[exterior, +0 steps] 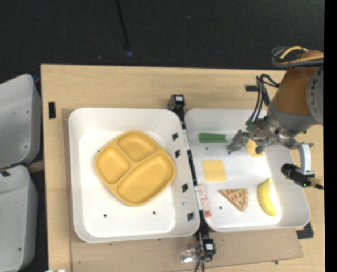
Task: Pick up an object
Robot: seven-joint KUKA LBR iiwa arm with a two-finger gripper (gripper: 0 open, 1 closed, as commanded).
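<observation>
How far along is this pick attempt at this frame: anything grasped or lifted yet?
Done: the gripper has reached into the right bin, its fingers straddling a small yellow piece. In hand: closing on that piece; a firm grasp can't be confirmed. Left: the lift. The green block, cheese slice, pizza slice and banana lie untouched; the yellow divided plate sits in the left bin.

Lighting: even, fairly bright, from overhead; no hard beam.
Bins point(78, 169): white, close to washed out, little surface detail; soft grey shading along inner walls.
Tray point(135, 167): yellow, smooth sheen, faint shadow at its lower edge.
Table point(112, 86): pale wood, flat tone.
Upper part of frame: dark floor, almost black, grainy.
Shadows: short, soft, tight under items at right.
Sharpness: low resolution, mild blur overall; arm point(296, 98) at right edge softest.
</observation>
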